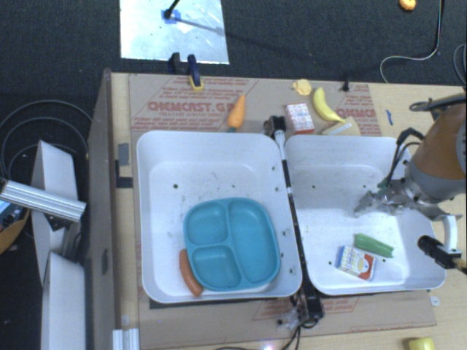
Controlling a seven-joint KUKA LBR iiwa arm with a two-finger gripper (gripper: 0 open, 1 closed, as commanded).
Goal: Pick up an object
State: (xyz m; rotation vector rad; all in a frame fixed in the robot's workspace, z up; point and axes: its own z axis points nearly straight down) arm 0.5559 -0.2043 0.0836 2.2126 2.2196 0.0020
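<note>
Cardboard sheet covers the worktop [219, 100]; two white bins sit on it side by side, rims touching along the middle. Left bin [164, 159] carries a blue divided plate [230, 243], with an orange sausage-like piece [190, 272] lying just beside the plate's lower-left edge, against the bin wall. Right bin [328, 166] carries the pickable items: a green stick-shaped piece [373, 244] and, just below it, a small carton [356, 262], the two close together near the front-right corner.

Arm [441, 159] enters from the right, wrist low over the right bin. Gripper [368, 203] points leftward at the bin floor, just above the green piece and apart from it. Jaws: cannot tell whether spread or pressed together at this angle; nothing visible between them.

Judgement: the approach looks aimed at the green piece or the carton, the nearest targets. Their closeness to each other and to the bin wall may hamper a clean grasp.

Outside the bins, along the back of the worktop: carrot [236, 112], small box [300, 117], banana [324, 106]. None obstructs the gripper. A metal plate [175, 20] lies on the floor behind.
</note>
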